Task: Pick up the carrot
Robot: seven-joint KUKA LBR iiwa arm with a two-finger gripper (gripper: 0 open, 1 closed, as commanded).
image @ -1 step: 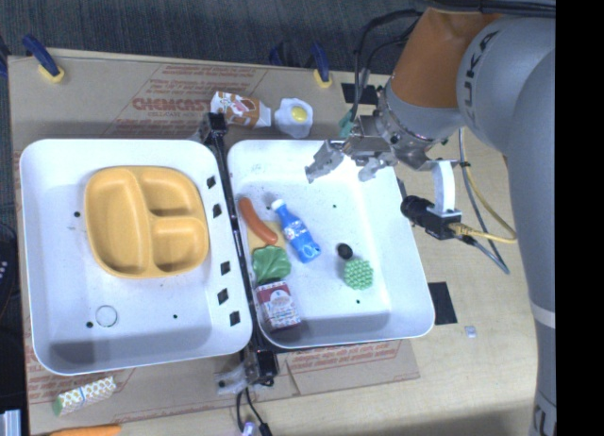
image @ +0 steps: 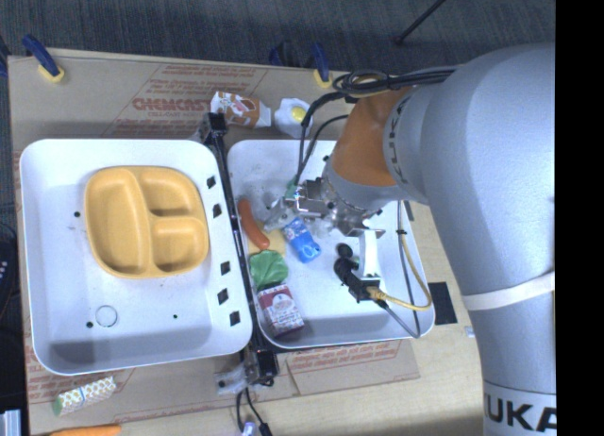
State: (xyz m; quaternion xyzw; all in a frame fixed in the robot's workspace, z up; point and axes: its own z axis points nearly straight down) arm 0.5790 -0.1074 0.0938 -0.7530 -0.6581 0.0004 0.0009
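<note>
Orange carrot [image: 253,224] lies on the right bin's [image: 406,316] floor by its left wall, ungrasped. Gripper [image: 300,200] hovers just beside it; claw state cannot be judged. Pickup remains outstanding.

dark grey carpet [image: 189,0] beyond a cardboard-covered bench [image: 142,80]

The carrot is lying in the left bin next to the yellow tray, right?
Not quite. The camera view shows the carrot in the right bin, near its left wall. The yellow tray sits alone in the left bin.
</note>
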